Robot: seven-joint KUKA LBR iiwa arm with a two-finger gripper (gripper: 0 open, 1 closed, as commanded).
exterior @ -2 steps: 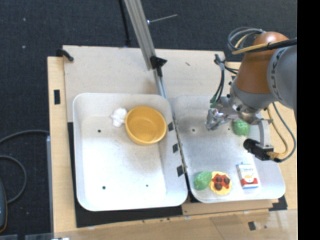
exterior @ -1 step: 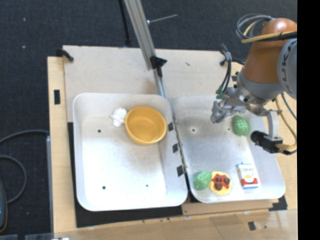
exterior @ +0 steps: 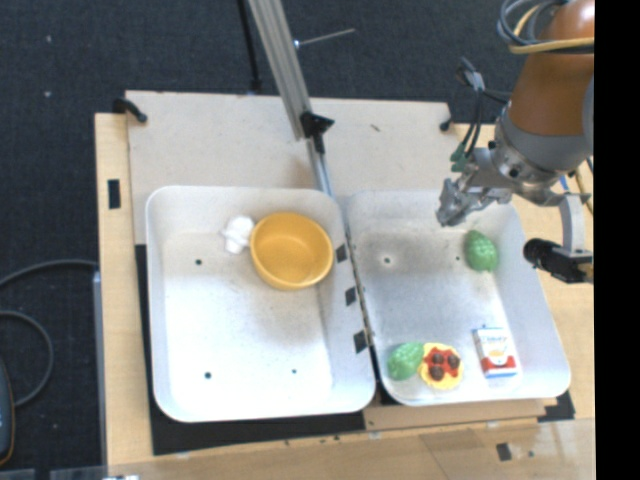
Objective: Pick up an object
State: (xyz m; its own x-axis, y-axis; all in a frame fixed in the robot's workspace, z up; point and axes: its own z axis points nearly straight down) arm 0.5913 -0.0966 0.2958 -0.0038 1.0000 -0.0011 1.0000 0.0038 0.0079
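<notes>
**Gripper hangs over the right bin's far edge, near a green ball-like object**

Camera view: The grey arm with its orange band enters from the right and ends in a two-finger gripper (exterior: 452, 211) positioned above the far part of the shallow white right-hand bin (exterior: 420, 268). The view is too coarse here to tell whether the jaws are spread or pressed together, and nothing can be seen between them.

Just beside the gripper, toward the near right, a small rounded green object (exterior: 481, 252) lies on the bin floor, apart from the gripper. Along the near edge of the same bin sit three more things: a green leafy-looking lump (exterior: 405, 360), touching or just beside a small yellow disc with dark red pieces on it (exterior: 442, 364), and to their right a small white carton with red and blue print (exterior: 495, 352), lying flat.

The shallow white left-hand bin (exterior: 200, 368) holds a round yellow-orange plastic bowl (exterior: 291, 250), upright, at its far right area. A small white crumpled-looking object (exterior: 238, 233) rests against the bowl's left side.

A slanted metal pole (exterior: 281, 58) rises from the bench behind the seam between the two bins.
</notes>
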